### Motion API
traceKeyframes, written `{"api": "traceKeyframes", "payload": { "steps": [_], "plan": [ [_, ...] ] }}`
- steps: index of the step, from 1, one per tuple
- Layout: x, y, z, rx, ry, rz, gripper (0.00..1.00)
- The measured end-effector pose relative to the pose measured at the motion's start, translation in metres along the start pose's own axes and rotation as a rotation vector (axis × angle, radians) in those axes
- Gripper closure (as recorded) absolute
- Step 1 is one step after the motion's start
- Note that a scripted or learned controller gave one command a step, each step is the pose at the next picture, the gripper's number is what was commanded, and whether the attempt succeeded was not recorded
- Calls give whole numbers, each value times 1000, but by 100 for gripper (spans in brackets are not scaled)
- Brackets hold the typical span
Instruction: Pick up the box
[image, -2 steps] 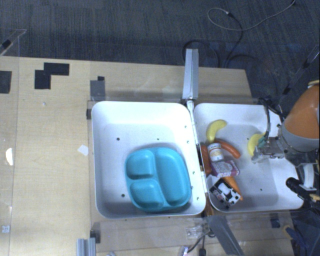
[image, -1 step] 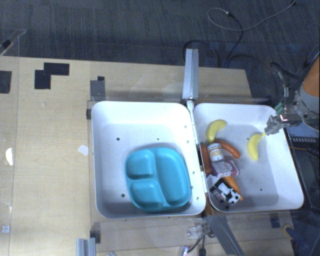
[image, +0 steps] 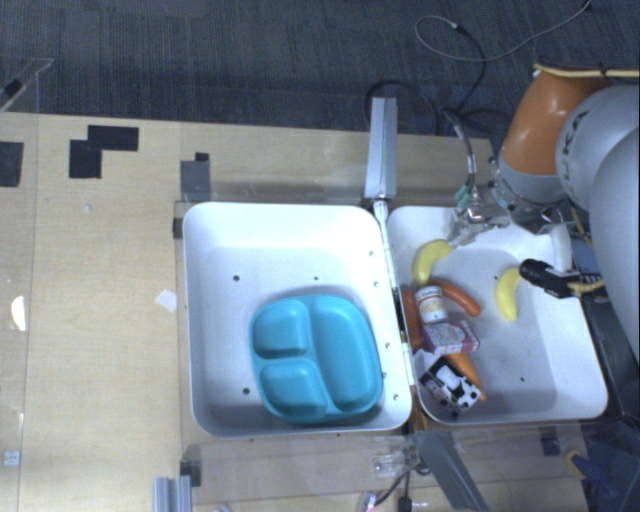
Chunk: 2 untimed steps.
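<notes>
In the right bin (image: 560, 385), a small pink and purple box (image: 453, 336) lies flat near the left wall. A black-and-white box (image: 444, 386) sits in front of it at the bin's near left corner. My gripper (image: 463, 226) hangs over the far left part of the right bin, just above a yellow banana (image: 430, 258). It is well behind both boxes and touches neither. Nothing shows between its fingers.
A small can (image: 431, 302) and a red sausage (image: 461, 296) lie by the pink box, with an orange carrot (image: 464, 369) beside the black-and-white box. A second banana (image: 508, 294) lies mid-bin. The left bin (image: 215, 300) holds a blue divided tray (image: 315, 356).
</notes>
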<state>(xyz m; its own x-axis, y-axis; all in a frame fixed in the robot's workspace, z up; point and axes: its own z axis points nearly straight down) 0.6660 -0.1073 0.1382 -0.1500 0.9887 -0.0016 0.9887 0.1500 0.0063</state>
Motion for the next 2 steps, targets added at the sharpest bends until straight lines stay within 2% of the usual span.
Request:
{"api": "traceKeyframes", "payload": {
  "steps": [1, 2],
  "plan": [
    [53, 13, -89, -3, 0, 6, 100],
    [132, 25, -132, -2, 1, -21, 100]
  ]
}}
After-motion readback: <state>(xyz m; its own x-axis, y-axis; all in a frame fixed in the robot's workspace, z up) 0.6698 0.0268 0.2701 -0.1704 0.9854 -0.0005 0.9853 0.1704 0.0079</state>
